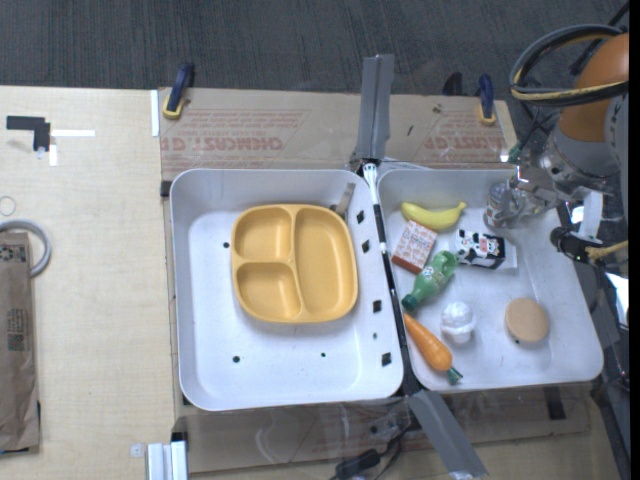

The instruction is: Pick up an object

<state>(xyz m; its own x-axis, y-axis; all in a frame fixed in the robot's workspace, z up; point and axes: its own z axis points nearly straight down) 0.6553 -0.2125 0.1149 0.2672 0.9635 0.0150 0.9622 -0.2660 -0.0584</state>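
Note:
The right bin (570, 368) holds a yellow banana (433, 213), a small orange-and-white box (413, 245), a green bottle (430, 279), a black-and-white cow-patterned item (481, 248), a white crumpled object (457, 320), a tan round disc (526, 320) and an orange carrot (430, 345). My gripper (506, 211) hangs over the bin's far right part, just above and right of the cow-patterned item. No object shows between its fingers.
The left bin (200, 368) contains a yellow three-compartment plate (295, 264). A grey divider post (375, 108) rises between the bins at the back. Cardboard lies behind the bins with blue clamps (180, 88). The arm and its cables occupy the upper right.

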